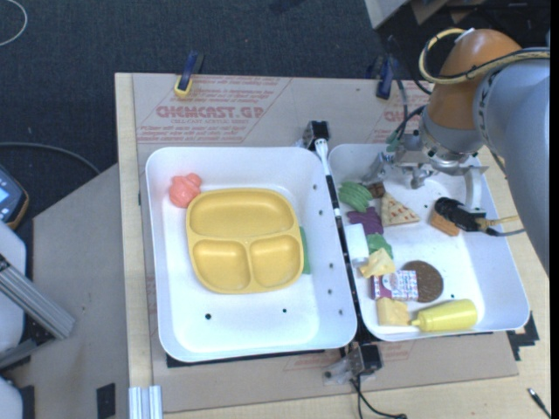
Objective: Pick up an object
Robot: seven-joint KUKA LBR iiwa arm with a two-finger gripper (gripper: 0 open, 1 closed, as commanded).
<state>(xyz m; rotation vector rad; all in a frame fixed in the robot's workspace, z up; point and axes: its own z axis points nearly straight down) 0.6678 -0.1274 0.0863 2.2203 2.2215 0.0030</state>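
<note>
Overhead, the gripper [403, 166] hung in the right bin [498, 269] near a green toy [355, 195] and pizza slice [400, 211]; whether its claw was apart or together, I cannot tell.

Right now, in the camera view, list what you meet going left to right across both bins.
Pink toy → yellow divided plate → green leafy piece → brown round cookie → yellow mustard bottle → gripper above the right bin's far end.
</note>
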